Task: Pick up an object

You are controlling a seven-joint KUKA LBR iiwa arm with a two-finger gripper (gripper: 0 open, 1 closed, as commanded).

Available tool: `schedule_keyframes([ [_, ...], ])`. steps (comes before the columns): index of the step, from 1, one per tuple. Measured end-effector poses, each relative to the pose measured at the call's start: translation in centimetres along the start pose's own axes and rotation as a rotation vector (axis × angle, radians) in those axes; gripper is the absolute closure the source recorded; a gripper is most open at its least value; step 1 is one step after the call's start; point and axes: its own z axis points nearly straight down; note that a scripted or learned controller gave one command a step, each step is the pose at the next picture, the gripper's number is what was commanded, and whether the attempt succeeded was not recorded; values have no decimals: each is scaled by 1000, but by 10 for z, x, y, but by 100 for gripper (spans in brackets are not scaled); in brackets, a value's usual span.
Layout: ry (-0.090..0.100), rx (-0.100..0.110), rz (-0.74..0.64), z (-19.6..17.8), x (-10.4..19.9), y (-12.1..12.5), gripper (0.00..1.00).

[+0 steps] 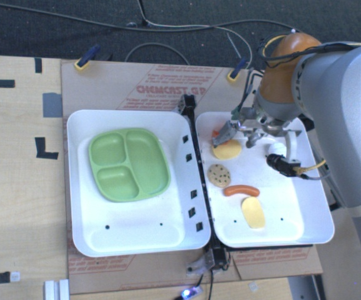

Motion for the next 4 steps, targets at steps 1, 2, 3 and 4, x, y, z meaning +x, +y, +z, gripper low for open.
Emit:
schedule_keyframes([
  [1,0,-1,0,34,1,0,0],
  [2,0,-2,-1,23,1,0,100],
  [3,2,-3,0,-33,5,-9,100],
  [4,1,-4,0,-88,10,0,100],
])
